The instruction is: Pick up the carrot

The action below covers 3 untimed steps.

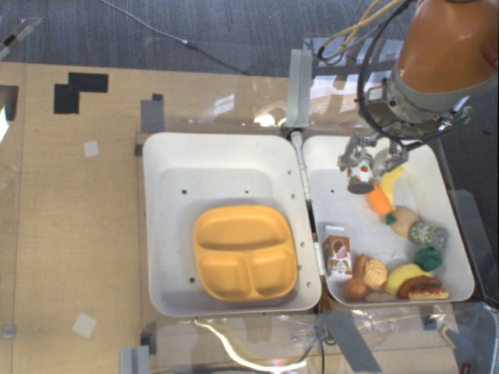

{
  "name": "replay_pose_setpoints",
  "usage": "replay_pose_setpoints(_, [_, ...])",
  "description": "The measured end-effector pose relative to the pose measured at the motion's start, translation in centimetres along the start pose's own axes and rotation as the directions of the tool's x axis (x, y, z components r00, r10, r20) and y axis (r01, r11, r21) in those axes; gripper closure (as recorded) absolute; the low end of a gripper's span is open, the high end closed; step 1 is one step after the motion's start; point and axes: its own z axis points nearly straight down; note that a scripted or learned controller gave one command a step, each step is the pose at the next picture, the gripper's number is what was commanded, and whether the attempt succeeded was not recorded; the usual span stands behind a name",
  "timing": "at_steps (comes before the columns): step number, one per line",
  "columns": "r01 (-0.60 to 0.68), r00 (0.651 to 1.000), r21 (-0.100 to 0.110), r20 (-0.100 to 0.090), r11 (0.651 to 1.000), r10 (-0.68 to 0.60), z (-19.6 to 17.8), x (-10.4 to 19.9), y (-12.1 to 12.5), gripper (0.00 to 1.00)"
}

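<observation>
Metal grey, the gripper [373,159] hangs over the far part of the right bin [444,179], under the orange band of the arm [444,37]. Its two fingers [349,156] are spread apart and nothing is between them. Just at 6 o'clock from the gripper stands a small red and white item [359,181], which I cannot identify. At 5 o'clock from the gripper lies the carrot [379,200], orange, on the bin floor, not touched by the fingers. A yellow banana [391,181] lies just beside the carrot, at its 1 o'clock. Further at 5 o'clock are a beige piece [404,222] and a green and grey item [428,235]. Along the near wall of this bin there are a small carton [337,255], a brown roll [374,272], a yellow fruit [408,275] and a hot dog [426,291], close together. At 8 o'clock from the gripper, in the left bin [171,170], rests a yellow divided plate [245,250]. Both bins stand on the wooden counter [70,232].
</observation>
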Motion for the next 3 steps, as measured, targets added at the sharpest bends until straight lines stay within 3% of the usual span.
replay_pose_setpoints(1, [-0.17,0.985,0.006,-0.003,0.985,0.17,-2.4,7.8,-3.3,1.0])
replay_pose_setpoints(2, [-0.166,0.986,0.005,-0.002,0.986,0.166,-2.4,7.5,-3.2,0.0])
replay_pose_setpoints(3, [-0.131,0.991,-0.01,-0.005,0.991,0.131,12.8,10.8,-5.6,0.0])
